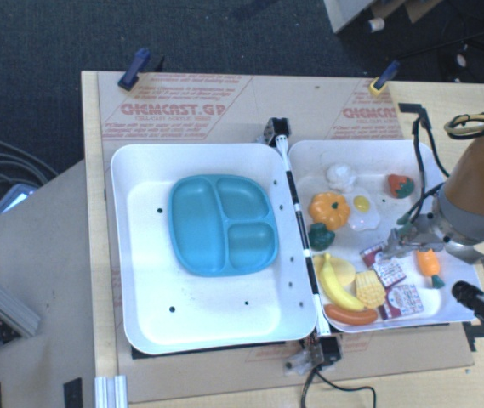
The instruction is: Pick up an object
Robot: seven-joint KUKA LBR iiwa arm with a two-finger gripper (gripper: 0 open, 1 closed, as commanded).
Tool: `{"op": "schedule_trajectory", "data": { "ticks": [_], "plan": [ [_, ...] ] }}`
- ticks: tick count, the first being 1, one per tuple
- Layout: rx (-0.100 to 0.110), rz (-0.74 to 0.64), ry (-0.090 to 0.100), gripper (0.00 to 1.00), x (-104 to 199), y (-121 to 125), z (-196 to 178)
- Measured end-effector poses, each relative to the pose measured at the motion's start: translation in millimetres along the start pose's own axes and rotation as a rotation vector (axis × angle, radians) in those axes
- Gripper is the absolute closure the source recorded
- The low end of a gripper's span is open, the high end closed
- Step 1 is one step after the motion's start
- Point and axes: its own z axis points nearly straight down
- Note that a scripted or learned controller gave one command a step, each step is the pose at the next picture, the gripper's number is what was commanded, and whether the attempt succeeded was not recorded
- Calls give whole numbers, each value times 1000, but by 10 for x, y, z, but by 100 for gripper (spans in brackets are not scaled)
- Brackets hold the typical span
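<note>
The right bin (412, 150) holds several toy foods. Among them are an orange pumpkin (329, 210), a green piece (321, 237), a banana (337, 280), a sausage (352, 315), a yellow waffle-like piece (367, 287), a red and green fruit (399, 185), a small orange piece (429, 263) and red-and-white packets (401, 297). My gripper (397, 243) is low in this bin, just above the packets and left of the small orange piece. The arm's wrist hides what lies under it.
The left bin (139, 313) holds a blue divided plate (223, 224). A white lump (340, 175) and a small yellow piece (361, 202) lie at the back of the right bin. The arm's orange band (480, 177) overhangs that bin's right wall.
</note>
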Motion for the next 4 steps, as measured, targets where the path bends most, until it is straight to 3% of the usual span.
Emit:
{"op": "schedule_trajectory", "data": {
  "ticks": [1,2,3,4],
  "plan": [
    [6,-1,0,100,840,224,-830],
    [6,-1,0,0,837,222,-829],
    [3,-1,-2,0,769,753,164],
    [2,-2,-2,100,773,757,65]
  ]
}}
